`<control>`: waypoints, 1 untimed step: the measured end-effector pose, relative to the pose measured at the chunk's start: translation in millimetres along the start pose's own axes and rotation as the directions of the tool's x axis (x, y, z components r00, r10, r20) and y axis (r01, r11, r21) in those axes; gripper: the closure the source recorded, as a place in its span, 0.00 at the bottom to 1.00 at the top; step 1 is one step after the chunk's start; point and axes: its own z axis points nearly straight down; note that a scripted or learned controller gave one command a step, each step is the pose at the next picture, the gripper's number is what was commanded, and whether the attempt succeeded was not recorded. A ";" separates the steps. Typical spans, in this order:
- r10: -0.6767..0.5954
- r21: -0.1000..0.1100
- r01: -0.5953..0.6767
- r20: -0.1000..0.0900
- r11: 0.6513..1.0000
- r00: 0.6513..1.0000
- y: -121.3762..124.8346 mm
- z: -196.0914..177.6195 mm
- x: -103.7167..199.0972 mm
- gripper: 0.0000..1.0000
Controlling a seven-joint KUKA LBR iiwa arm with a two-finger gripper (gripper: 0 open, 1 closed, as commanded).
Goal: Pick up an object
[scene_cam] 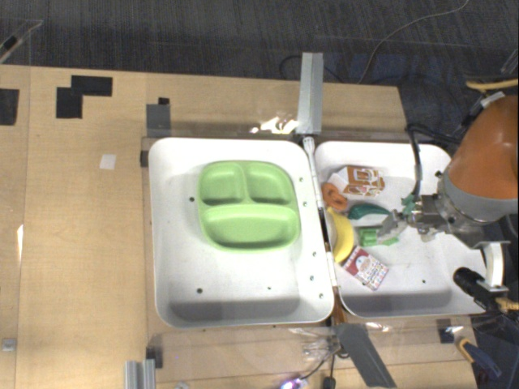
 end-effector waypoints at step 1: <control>0.010 -0.026 -0.010 0.001 1.000 1.000 108.9 90.8 18.7 0.00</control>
